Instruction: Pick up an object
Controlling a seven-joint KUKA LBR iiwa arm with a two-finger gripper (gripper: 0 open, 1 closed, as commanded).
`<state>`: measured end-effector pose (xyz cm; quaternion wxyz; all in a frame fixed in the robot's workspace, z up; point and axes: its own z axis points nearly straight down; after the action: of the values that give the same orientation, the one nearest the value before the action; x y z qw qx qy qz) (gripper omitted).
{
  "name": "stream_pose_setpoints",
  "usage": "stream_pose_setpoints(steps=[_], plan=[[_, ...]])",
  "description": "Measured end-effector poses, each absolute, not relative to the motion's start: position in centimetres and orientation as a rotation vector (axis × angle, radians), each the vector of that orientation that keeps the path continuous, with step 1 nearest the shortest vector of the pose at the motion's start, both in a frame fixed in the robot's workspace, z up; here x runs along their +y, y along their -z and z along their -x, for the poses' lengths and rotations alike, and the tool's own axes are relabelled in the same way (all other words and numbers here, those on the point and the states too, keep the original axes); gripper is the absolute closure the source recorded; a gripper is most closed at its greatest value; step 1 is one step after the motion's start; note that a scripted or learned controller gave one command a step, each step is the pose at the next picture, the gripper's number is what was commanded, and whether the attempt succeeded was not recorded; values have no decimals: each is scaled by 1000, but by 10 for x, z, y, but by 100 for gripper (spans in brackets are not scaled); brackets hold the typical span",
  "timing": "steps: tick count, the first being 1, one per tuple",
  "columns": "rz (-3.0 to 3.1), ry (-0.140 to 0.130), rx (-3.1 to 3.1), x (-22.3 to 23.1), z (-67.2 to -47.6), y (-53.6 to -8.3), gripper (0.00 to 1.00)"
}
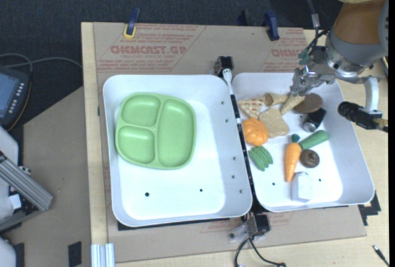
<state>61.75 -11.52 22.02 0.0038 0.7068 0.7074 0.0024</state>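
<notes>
Gripper (pixel 300 86): low over the right bin's (pixel 345 192) far end; finger spread I cannot tell.
Tan piece (pixel 294 101): probably bread, directly below the fingers, long axis slanting from them toward the bin divider.
Carrot (pixel 291 161): mid-bin, tip toward the near rim.

The green plate (pixel 156 131) looks like smooth, matt plastic, and both white bins (pixel 179 198) have a smooth plastic sheen. The carrot (pixel 291 160) and orange (pixel 255 132) are glossy plastic. The board (pixel 185 50) beneath looks like matt brown cardboard with red print.
</notes>
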Motion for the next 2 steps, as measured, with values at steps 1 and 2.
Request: stream_pose_setpoints(steps=[1,2], plan=[[-2212,-7,2226,-61,-635,-234,100],[-2220,1,2226,-33,-641,-215,100]])
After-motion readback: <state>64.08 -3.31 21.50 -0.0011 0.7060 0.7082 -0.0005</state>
